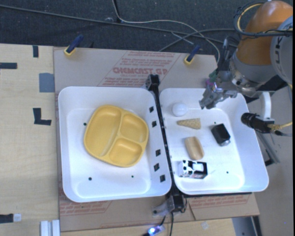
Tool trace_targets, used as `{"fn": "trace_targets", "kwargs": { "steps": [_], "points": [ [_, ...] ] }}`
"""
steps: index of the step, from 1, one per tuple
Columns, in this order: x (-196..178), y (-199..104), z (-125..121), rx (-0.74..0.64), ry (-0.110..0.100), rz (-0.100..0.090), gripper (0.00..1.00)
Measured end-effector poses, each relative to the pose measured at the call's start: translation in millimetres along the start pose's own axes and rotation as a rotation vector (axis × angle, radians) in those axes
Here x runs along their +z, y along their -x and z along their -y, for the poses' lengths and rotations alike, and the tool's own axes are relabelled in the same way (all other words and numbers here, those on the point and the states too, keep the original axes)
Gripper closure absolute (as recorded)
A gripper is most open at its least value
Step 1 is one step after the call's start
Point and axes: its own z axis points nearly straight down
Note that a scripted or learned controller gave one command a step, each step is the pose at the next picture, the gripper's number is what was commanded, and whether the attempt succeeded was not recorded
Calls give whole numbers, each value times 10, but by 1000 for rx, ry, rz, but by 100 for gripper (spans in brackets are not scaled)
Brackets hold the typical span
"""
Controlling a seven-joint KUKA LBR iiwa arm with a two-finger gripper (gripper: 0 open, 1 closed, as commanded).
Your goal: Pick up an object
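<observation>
Right, I'm seeing the yellow tray (pixel 116 135) lying in the left bin (pixel 69 146). Gripper (pixel 210 100) is hovering over the right bin's (pixel 250 176) far edge w/ nothing in it, grip state unclear. Bread roll (pixel 193 147), black block (pixel 220 134), wedge (pixel 189 124), white ball (pixel 179 109) sitting below.

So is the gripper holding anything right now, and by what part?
Nothing is held. The gripper hovers over the right bin's far edge, near the white ball.

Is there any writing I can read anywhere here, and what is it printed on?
"CHEMCAST GP": red print, upside down, on the brown cardboard sheet beneath the bins; letters partly blurred, so uncertain.
Smaller red print under it, and along the sheet's front edge: too blurred to read.
</observation>
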Motion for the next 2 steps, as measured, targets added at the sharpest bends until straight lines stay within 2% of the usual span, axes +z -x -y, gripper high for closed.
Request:
{"fn": "trace_targets", "kwargs": {
  "steps": [1, 2],
  "points": [
    [141, -511, 14, -4, -2, -1, 100],
    [157, -974, -123, -4, -1, -1, 100]
  ]
}}
